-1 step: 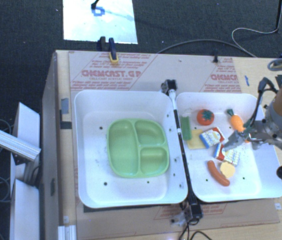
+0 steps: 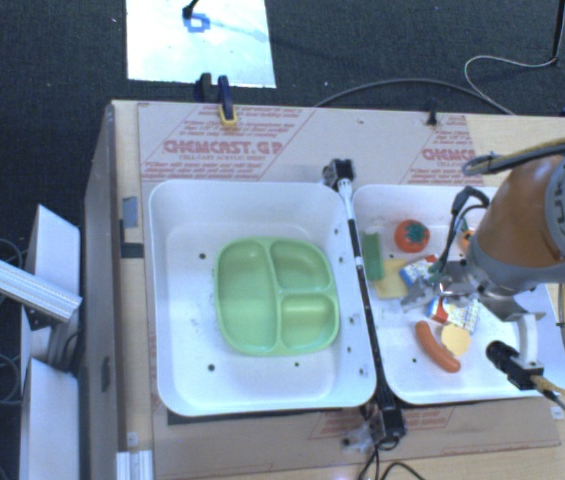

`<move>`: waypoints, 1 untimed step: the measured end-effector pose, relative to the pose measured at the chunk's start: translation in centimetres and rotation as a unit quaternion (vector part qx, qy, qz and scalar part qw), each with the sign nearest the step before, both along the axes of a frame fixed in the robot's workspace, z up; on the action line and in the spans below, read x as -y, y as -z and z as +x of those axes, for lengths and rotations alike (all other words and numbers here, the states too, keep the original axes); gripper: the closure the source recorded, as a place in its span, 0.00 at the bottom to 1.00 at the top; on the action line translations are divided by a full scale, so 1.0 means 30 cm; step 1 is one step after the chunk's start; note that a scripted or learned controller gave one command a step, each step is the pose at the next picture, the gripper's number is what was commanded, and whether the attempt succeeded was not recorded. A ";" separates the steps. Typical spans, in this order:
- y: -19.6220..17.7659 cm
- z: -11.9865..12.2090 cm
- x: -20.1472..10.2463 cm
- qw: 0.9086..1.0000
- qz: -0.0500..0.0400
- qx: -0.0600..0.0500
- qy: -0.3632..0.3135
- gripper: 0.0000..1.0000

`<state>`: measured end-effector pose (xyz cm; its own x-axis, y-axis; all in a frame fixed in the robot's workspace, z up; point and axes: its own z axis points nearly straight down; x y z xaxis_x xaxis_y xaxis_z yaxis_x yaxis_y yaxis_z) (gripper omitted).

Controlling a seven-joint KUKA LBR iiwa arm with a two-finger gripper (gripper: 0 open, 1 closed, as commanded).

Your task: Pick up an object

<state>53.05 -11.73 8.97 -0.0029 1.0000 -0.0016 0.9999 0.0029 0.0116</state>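
- Two shallow white bins sit side by side on the worktop (image 2: 262, 148) — the left bin (image 2: 177, 268) and the right bin (image 2: 402, 388).
- The left bin has just one thing in it: a light green divided plate (image 2: 277, 295) with three compartments, lying flat around the middle.
- The right bin has the toy food. I count one red tomato (image 2: 411, 234) near the back, one green stick-shaped piece (image 2: 372, 254) along the left wall, one pale yellow slab (image 2: 391, 278) just beside it, one orange-red sausage (image 2: 436, 347) toward the front, and one round yellow piece (image 2: 455, 341) touching the sausage's right side.
- There's also a small jumble of blue, white and red bits right under the arm, too cluttered to count.
- The one gripper (image 2: 440, 290) is down in the middle of the right bin, over that jumble — can't tell if it's spread or pinching anything, the wrist and clutter hide it.
- One blue clamp (image 2: 225, 98) sits at the worktop's back edge.
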 end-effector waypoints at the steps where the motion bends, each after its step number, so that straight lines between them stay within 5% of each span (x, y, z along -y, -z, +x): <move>1: 0.016 0.305 -0.014 1.000 0.001 -0.004 0.000 0.00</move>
<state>62.20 -11.31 8.50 -0.0039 1.0000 -0.0004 1.0000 0.0039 0.0033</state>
